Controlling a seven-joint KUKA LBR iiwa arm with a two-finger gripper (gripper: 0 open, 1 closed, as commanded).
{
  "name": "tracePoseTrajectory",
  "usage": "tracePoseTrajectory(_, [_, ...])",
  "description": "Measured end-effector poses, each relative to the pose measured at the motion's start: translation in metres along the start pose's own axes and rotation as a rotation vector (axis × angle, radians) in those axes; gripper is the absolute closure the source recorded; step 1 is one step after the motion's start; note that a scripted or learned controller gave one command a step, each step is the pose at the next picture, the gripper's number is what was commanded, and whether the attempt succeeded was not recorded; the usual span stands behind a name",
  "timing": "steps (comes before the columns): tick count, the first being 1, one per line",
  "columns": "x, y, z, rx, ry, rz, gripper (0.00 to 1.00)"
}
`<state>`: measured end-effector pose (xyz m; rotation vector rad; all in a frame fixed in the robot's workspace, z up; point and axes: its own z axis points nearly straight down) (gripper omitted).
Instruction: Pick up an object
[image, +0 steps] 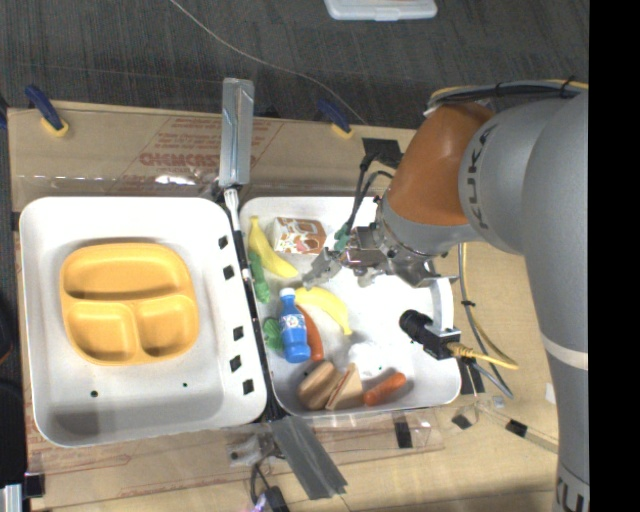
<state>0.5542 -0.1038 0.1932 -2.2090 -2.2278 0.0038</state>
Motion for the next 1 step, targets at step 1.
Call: tracePoseTrajectory(1, [-0.0339,-0.0049,0.1014,-0.004,-0.002,-0.055,0.0])
